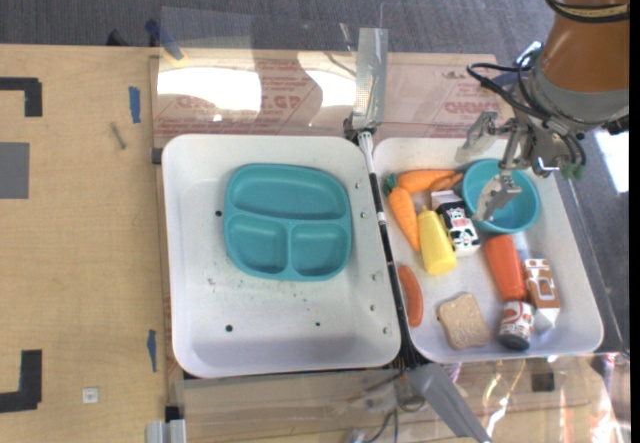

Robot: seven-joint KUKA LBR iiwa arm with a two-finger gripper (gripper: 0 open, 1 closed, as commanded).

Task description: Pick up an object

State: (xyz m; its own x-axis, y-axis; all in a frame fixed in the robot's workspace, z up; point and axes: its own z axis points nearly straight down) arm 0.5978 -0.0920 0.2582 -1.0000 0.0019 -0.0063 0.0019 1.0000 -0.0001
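Observation:
My gripper (500, 195) hangs over the teal bowl (522, 214) at the back of the right bin (585, 331), its fingers open and low inside the bowl's rim with nothing seen between them. Left of the bowl lie two orange carrots (403, 215), a yellow bottle (436, 242) and a black-and-white carton (460, 229). In front of the bowl sit an orange-red bottle (505, 267), a small orange box (542, 283), a can (515, 324) and a slice of bread (463, 319). A red sausage (411, 294) lies by the bin's left wall.
The left bin (190, 331) holds a teal divided plate (288, 221). A raised divider (380, 231) separates the two bins. A clear plastic sheet (300, 81) stands behind them. The arm's cables (500, 91) hang above the right bin's back edge.

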